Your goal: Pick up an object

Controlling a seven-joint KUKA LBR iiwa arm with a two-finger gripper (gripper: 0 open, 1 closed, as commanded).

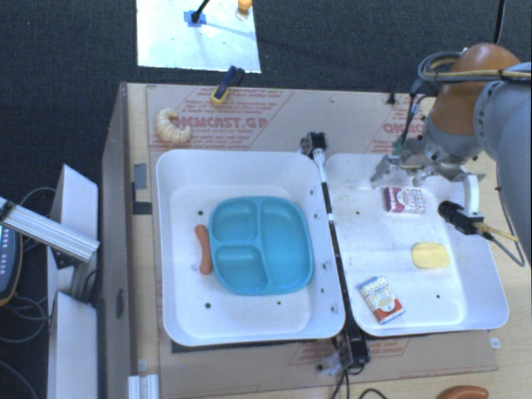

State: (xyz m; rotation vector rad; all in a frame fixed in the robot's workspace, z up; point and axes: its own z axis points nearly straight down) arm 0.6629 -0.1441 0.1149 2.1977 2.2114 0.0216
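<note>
My gripper (407, 171) hangs over the back of the right bin (486, 306), at the end of the grey arm that comes in from the right. Just in front of it, a red and white packet (404, 199) lies flat on the bin floor, close to the gripper but apart from it. Further forward in the same bin lie a yellow lump (431, 256) and a small orange and white box (381, 298). Nothing shows in the gripper's hold.
The left bin (179, 223) holds a blue divided plate (260, 245) with an orange sausage (204, 249) beside its left edge. A pale ridged toy (172, 126) and a yellow and dark tool (226, 85) lie on the cardboard behind the bins.
</note>
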